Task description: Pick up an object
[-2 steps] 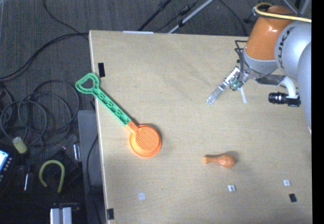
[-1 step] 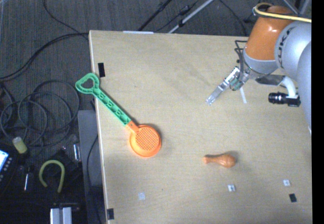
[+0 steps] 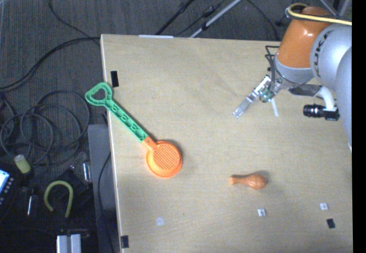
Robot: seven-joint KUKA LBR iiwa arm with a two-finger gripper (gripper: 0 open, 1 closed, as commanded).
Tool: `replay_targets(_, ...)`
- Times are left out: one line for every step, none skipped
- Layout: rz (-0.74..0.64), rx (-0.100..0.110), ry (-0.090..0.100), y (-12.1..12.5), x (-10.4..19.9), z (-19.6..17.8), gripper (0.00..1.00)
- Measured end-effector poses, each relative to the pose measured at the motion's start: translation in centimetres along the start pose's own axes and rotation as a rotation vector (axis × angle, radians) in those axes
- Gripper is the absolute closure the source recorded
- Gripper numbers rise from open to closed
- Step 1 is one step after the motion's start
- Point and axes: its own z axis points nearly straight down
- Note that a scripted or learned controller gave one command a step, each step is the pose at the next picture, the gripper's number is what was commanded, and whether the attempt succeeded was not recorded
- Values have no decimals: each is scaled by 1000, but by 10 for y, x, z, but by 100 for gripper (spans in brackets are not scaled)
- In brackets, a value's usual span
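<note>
The gripper [image 3: 255, 100] hangs open and empty over bare board [image 3: 189, 69], up and right of the sieve [image 3: 163, 158], which lies flat with handle up-left, and above the pear-shaped orange piece [image 3: 249, 180]; neither object is gripped yet.

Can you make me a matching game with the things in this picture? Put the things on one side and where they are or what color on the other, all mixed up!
Things:
1. strainer handle
2. strainer scoop
3. small orange pear-shaped toy
4. gripper

Clues:
A. round, orange, with a mesh middle
B. up high on the right, at the end of the arm
C. green, with a loop at its far end
D. lying low on the board, right of the strainer

Right pairs: 1-C, 2-A, 3-D, 4-B
</note>
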Motion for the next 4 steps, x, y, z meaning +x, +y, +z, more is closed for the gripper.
replay_targets(188, 1, 0, -27, -26, -22, 0)
replay_targets(103, 3, 0, -12, -17, -14, 0)
replay_targets(-273, 1, 1, 14, 13, 20, 0)
replay_targets(-51, 1, 1, -21, 15, -31, 0)
